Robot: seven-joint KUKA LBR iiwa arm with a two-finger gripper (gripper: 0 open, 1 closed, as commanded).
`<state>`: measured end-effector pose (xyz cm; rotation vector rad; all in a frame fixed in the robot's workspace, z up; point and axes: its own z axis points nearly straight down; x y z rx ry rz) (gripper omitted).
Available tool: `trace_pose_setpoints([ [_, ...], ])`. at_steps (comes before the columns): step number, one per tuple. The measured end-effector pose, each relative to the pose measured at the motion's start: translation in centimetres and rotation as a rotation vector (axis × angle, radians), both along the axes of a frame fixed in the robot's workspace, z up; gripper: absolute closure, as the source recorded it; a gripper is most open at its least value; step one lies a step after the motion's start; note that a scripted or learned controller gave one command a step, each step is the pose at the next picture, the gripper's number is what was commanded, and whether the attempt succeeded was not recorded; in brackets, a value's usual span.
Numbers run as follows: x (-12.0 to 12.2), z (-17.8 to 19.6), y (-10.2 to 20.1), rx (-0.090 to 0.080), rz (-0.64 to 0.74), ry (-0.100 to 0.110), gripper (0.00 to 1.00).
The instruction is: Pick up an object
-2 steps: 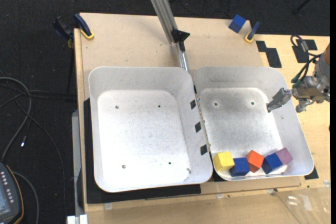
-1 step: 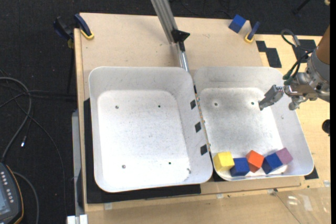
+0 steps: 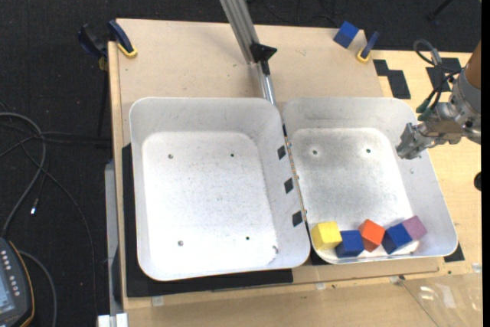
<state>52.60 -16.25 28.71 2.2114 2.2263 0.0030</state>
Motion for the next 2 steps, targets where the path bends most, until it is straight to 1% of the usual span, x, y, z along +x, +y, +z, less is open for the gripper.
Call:
trace_pose_setpoints([
  [1,3.3,-9.7,6.7,0.005,0.001,0.011,1.0],
  [2,1.5,-9.2,19.7,0.005,0.005,0.006,1.0],
])
